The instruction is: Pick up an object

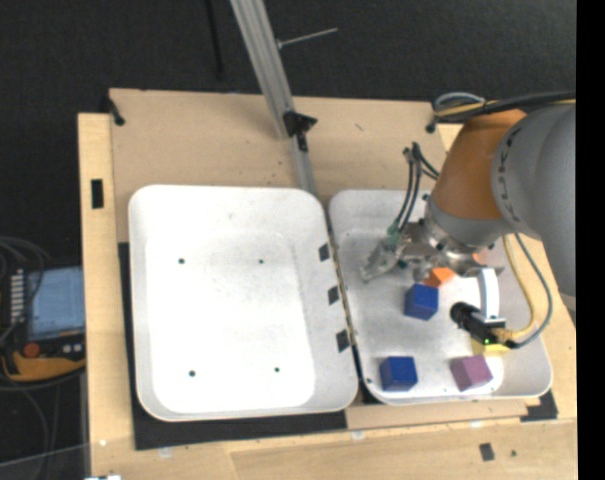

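1. The desk [212, 138] carries two shallow white bins side by side. The left bin [142, 298] is seen at 9 o'clock of the view; the right bin [367, 218] is seen at 3 o'clock and holds every candidate object.
2. The arm [502, 173] enters from 3 o'clock. The pincer [387, 258] is positioned low over the upper part of the right bin, close to its left wall. Whether the pincer is spread or pressed together cannot be told, and no object is seen within it.
3. A blue cube [421, 302] lies just beside the pincer, toward 4 o'clock of it. A small orange piece [440, 277] lies just above that cube, partly hidden beneath the wrist.
4. A second blue cube [399, 372] lies near the bin's lower edge, at 6 o'clock of the pincer. A purple cube [471, 371] lies to the right of it, well apart from the pincer.
5. The cubes are judged to be light, rigid blocks with flat faces, neither fragile nor deformable. Smooth faces may slip if gripped off-centre.
6. The nearest blue cube is judged the most practical target. It should be taken across two opposite flat faces, at mid-height, with the pincer centred over it.
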`<state>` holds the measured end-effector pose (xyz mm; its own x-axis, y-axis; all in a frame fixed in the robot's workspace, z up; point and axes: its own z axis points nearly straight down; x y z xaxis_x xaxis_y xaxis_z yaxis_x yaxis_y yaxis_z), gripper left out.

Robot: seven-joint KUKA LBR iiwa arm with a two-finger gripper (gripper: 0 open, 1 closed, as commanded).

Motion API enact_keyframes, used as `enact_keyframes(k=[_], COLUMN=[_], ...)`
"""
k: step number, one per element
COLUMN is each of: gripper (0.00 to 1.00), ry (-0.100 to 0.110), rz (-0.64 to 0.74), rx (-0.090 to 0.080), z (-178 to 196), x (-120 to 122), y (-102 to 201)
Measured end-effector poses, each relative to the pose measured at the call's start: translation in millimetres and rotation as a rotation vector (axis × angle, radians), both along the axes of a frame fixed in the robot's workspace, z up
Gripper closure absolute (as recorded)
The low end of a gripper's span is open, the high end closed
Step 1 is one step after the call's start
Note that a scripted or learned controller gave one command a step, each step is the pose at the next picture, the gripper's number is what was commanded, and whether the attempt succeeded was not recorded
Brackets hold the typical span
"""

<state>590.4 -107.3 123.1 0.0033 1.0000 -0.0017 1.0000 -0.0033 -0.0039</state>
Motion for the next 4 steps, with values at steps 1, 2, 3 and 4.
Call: enact_keyframes(k=[1, 2, 3, 4], gripper=[1.00, 1.00, 1.00, 1.00], ry=[-0.008, -0.010, -0.011, -0.012], rz=[-0.006, 0.007, 0.006, 0.008], rx=[0.002, 0.001, 0.001, 0.000], z=[13.7, 61.9, 106.0, 160.5], x=[2.0, -0.9, -1.6, 0.0], y=[-0.1, 6.1, 3.9, 2.8])
